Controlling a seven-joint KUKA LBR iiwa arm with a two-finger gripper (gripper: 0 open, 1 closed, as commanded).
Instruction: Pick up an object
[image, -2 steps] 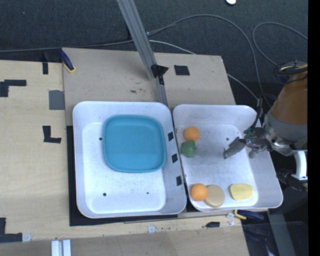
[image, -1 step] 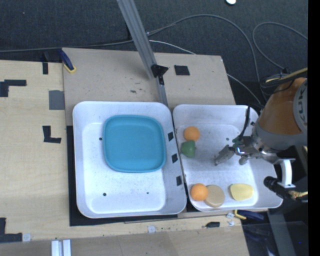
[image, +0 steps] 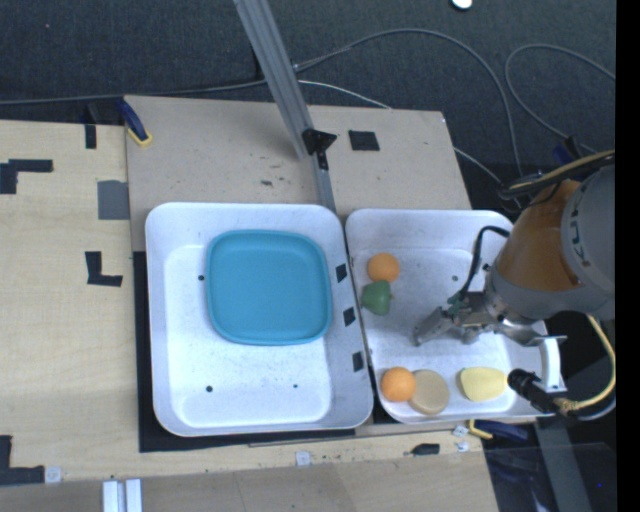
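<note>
Camera view puts my end effector (image: 432, 328) in the right bin (image: 420, 222), grip state unclear. Nearest orange ball (image: 398, 384) (probably light, smooth, prone to rolling) wants pinching across its middle.

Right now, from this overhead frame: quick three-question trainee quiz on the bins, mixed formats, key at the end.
1. True or false: the square blue plastic plate lies in the right white bin.
2. Which item lies right beside the small green object? A) the upper orange ball B) the yellow lemon-shaped piece C) the tan round disc
3. Fill in: the lower orange ball lies along the right bin's ___ edge.

Key
1. False; it lies in the left white bin.
2. A
3. Near (bottom), next to the disc.
</note>
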